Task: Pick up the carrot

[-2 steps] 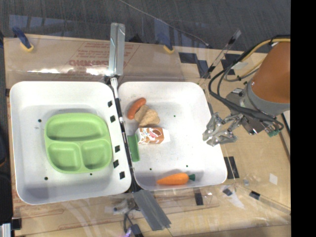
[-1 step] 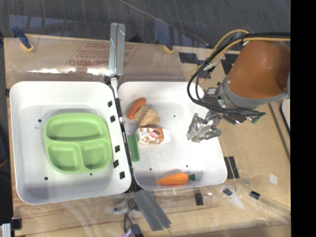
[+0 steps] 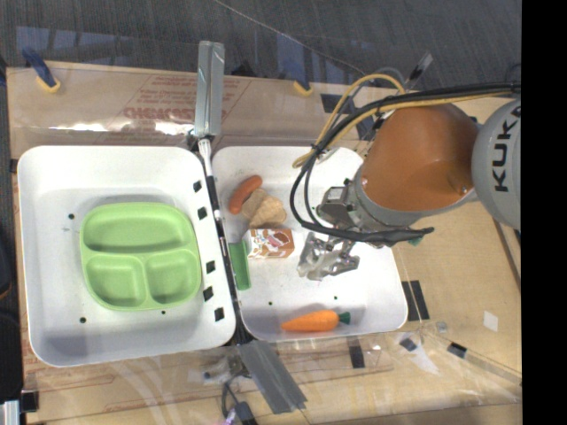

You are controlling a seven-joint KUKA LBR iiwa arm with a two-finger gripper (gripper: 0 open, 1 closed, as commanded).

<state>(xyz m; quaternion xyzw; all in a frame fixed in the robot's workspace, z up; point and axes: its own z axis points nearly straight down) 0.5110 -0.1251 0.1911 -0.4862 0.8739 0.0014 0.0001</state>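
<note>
Hovering my gripper (image 3: pixel 326 260) over the floor of the right bin (image 3: pixel 381 295), I am looking at the carrot (image 3: pixel 312 322) as my one landmark and reckoning everything from it. I am sitting above the carrot in the camera view, toward the far side of the bin from it, and only slightly to the side of its leafy green tip (image 3: pixel 342 318); bare white floor is showing between us, so I am near it but not touching. The carrot is lying flat against the bin's near wall, its long axis running along that wall, orange point toward the green plate (image 3: pixel 140 255) in the left bin (image 3: pixel 53 326), green tip toward my arm's side. My wrist is hiding my fingers, so I cannot tell whether they are apart or together, and I am seeing nothing held.

Farther from the carrot than I am, a small carton (image 3: pixel 270 243), a sausage (image 3: pixel 245 193) and a bread piece (image 3: pixel 265 209) are lying well apart from it. I am judging that the coming move calls for travelling toward the near wall and closing across the carrot's short width; the wall beside it is looking like the risk.
</note>
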